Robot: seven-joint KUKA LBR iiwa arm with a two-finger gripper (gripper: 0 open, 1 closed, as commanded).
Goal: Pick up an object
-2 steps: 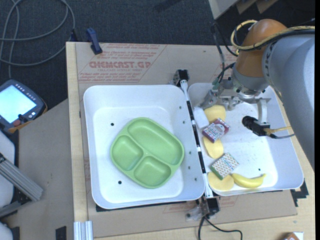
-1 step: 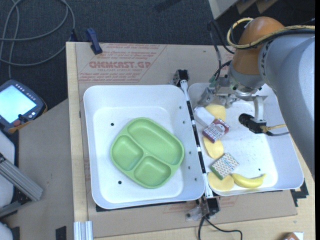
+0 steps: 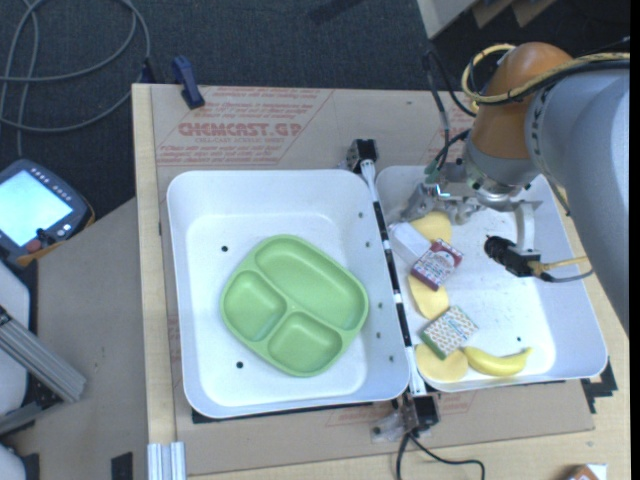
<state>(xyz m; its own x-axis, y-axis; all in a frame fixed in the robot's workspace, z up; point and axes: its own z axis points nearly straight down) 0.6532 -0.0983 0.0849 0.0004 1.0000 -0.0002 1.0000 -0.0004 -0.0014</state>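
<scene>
The arm [image 3: 580, 118] is running off the picture's right edge, and its bulk is covering the far right corner of the right bin [image 3: 560, 363]. The end effector [image 3: 470, 203] is sitting under the wrist, its fingers too hidden to read. A small box [image 3: 436, 265] is lying on a yellow piece [image 3: 428, 298], covering part of it; its print is too small to read.

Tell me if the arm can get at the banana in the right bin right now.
Probably yes. The banana lies uncovered near the right bin's front edge, with a small green box beside it. The tool hangs over the same bin's far end.
</scene>
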